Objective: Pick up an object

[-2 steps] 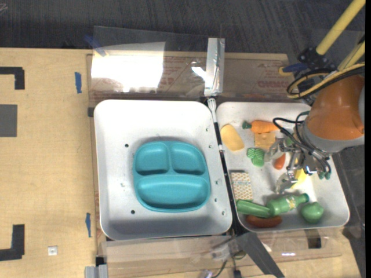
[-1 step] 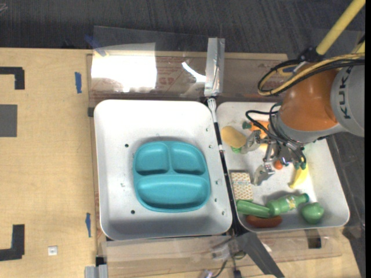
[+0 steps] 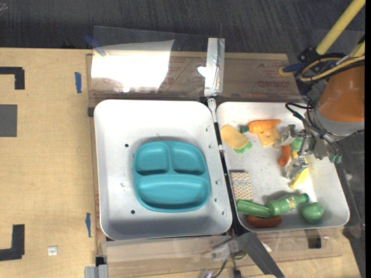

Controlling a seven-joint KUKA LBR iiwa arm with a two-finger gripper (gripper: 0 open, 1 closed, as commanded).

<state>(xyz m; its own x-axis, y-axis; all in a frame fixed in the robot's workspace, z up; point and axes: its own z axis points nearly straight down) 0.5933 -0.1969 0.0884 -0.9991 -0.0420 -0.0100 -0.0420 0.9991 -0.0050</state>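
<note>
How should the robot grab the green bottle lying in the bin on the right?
Probably best to grip the green bottle across its thicker middle, coming straight down from above. It lies on its side, so the round body offers two opposite flanks for the fingers. The green pickle touches its left end and the green pear sits near its cap end, so the middle looks least crowded.

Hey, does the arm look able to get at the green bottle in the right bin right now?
Probably yes. The green bottle lies toward the near edge of the right bin, nothing on top of it, with the claw already over that bin. A green pepper crowds its cap end.
</note>
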